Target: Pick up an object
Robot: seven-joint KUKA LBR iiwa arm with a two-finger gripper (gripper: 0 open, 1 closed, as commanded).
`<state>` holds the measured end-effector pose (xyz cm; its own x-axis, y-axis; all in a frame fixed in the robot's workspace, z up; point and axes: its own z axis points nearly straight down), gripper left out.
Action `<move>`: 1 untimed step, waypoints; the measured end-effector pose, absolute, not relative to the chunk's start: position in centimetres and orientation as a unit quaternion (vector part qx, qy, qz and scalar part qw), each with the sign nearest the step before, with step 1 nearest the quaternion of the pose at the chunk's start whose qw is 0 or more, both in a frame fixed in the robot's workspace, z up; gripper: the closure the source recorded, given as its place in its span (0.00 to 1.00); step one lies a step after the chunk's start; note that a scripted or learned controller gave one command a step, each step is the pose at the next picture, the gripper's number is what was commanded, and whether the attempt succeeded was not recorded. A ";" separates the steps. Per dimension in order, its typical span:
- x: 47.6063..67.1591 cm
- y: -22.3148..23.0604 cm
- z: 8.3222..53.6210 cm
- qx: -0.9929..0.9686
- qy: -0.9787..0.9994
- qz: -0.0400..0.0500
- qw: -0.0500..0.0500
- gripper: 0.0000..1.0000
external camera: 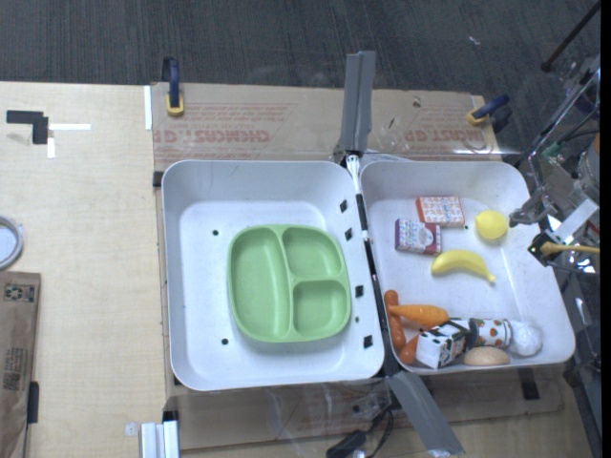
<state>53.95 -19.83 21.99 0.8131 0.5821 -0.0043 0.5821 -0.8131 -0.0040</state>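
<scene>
Objects for picking, right bin (535,256): shallow, white, glossy plastic with rounded corners. Contents as follows. Banana (463,264), yellow, curved, smooth-skinned, lying near the middle of the bin. Lemon (491,225), yellow, round, just above and to the right of the banana. Two small cartons, printed card: one red-patterned (440,210) toward the far wall, one purple and white (418,237) just beside it on the left. Carrot (418,313), orange, tapered, near the dividing edge, with more orange pieces beneath it that are hard to separate. Black-and-white box (441,345), a tan rounded item (487,357) and a white item with red marks (501,333), crowded along the near wall, touching one another; details too small to read.

Left bin (191,256): same white plastic. Holds a pale green tray (289,282), matte, rounded, divided into three compartments.

Claw (542,232): seen at the right rim of the right bin, partly cut off by the frame edge and tangled with cables; its opening cannot be told, and nothing is seen in it.

Bench (76,256): light wood surface; cardboard sheet (286,127) behind the bins, fixed by two clamps, one on the left (172,92) and one on the right (489,113).
</scene>
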 end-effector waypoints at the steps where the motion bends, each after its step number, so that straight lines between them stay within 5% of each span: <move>1: 57.4 -14.5 11.8 -0.937 -0.348 0.003 0.002 0.00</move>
<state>57.43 -14.46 11.77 0.7574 0.6530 -0.0037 0.6530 -0.7574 -0.0047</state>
